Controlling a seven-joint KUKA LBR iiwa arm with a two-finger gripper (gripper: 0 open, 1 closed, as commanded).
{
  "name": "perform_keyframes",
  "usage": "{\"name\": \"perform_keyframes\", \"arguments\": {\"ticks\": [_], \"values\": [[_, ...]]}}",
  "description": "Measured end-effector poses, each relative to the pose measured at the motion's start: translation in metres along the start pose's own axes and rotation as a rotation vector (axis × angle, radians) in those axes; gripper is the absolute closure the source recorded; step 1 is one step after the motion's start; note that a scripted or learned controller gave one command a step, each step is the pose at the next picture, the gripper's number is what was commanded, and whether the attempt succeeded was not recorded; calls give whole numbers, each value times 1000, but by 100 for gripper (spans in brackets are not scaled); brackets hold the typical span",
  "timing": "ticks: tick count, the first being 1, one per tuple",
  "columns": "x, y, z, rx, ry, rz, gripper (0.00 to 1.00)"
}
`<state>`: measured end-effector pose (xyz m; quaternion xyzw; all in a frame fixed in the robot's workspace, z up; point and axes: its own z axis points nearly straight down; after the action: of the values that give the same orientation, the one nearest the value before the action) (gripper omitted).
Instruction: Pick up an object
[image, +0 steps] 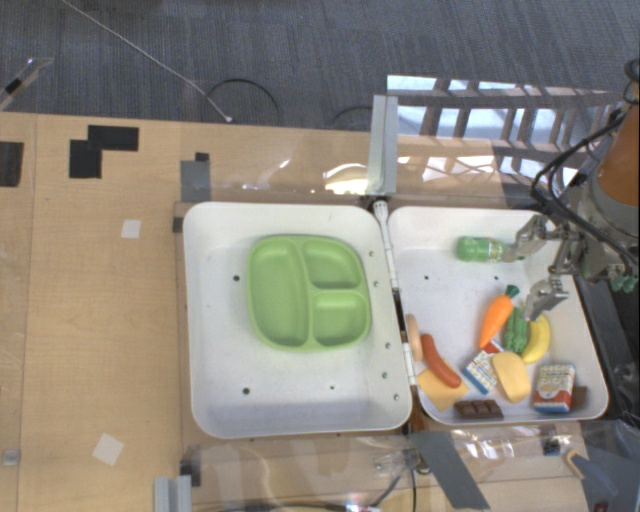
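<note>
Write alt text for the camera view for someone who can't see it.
The robot gripper, fingers spread, hovers over the right white bin of toy food, between a green bottle and a carrot. The left bin holds a green divided plate.

Single fixed camera, mounted high above counter (90, 330), looking down at slant. Far side of scene at frame top: dark grey carpet beyond counter edge. Both white bins fully in frame, side by side: left bin (215, 400) near centre, right bin (440, 290) toward right side. Arm (610, 190) enters from right edge, partly cropped. Medium distance: small items in right bin distinguishable, fine detail soft. No second view.
</note>
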<state>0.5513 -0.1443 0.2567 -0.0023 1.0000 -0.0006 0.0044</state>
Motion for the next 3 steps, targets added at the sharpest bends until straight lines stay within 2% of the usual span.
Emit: {"name": "perform_keyframes", "arguments": {"ticks": [1, 2, 3], "values": [[-21, -13, 145, -4, 6, -308, 0], [14, -42, 159, 9, -21, -445, 0], [16, 0, 158, 14, -21, -412, 0]]}}
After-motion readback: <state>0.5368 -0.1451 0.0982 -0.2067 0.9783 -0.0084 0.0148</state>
